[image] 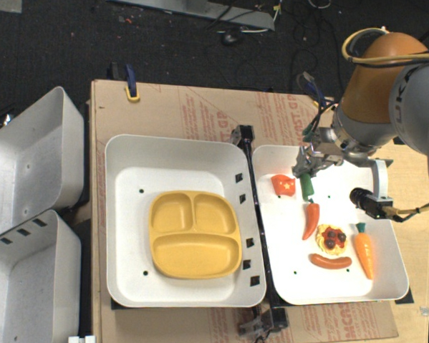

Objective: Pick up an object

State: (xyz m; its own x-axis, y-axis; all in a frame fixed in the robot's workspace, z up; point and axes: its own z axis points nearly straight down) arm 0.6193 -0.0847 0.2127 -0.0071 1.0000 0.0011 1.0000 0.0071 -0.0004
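Observation:
The right bin [381, 283] holds several toy foods. A small red piece [283, 184] lies near its left wall, and a long red chili [311, 219] with a green stem lies beside it. A little pizza [331, 238], a red sausage [330, 262] and an orange carrot [364, 254] sit toward the front right. My gripper [310, 165] hangs low over the back of this bin, right above the chili's green stem and just right of the small red piece. The wrist hides what lies directly beneath it.
The left bin [123, 270] holds a yellow divided plate [195, 234]. A black divider with clips [252, 205] runs between the bins. A black camera unit [363, 199] sticks out from the wrist over the right bin. Two spare white bins [27, 193] stand at far left.

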